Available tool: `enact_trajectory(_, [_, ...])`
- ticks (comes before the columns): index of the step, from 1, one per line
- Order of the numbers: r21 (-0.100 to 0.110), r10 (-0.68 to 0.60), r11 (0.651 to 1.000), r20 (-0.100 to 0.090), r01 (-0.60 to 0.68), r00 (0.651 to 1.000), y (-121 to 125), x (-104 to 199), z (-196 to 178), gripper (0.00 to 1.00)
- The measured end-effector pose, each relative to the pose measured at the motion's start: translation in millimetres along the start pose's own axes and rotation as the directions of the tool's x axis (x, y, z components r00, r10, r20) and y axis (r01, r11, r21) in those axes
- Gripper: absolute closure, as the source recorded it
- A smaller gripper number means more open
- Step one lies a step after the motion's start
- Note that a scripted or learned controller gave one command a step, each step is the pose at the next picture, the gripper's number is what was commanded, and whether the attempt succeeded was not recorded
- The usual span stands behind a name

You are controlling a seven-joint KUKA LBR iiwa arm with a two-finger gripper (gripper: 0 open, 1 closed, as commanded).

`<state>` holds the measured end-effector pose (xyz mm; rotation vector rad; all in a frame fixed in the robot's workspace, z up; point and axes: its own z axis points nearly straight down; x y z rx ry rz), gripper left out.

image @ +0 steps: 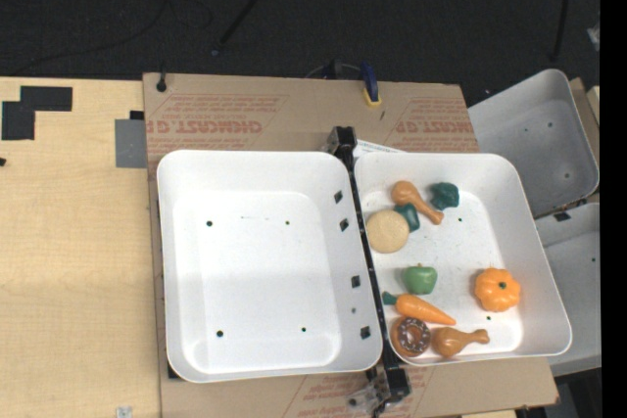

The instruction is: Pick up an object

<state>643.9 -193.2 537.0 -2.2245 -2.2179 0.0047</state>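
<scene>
The right bin [524,210] holds several toy foods. A tan round cookie [387,232] lies near the bin's left wall, with a drumstick [415,200] and a dark green piece [445,195] behind it. A green pepper [421,279] sits mid-bin and an orange pumpkin [497,290] lies to its right. At the front are a carrot [423,309], a chocolate donut [411,336] and a second drumstick [458,341].
The left bin [186,210] stands beside the right one, joined by a black clamp strip [355,240]. Both rest on brown cardboard [255,117] over a wooden bench [69,240]. A grey metal panel [539,137] leans at the far right.
</scene>
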Motion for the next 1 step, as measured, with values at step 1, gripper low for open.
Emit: enact_trajectory(1, [0.017, -0.006, 1.000, -0.008, 0.006, 1.000, -17.0, 62.5, 194.3, 1.00])
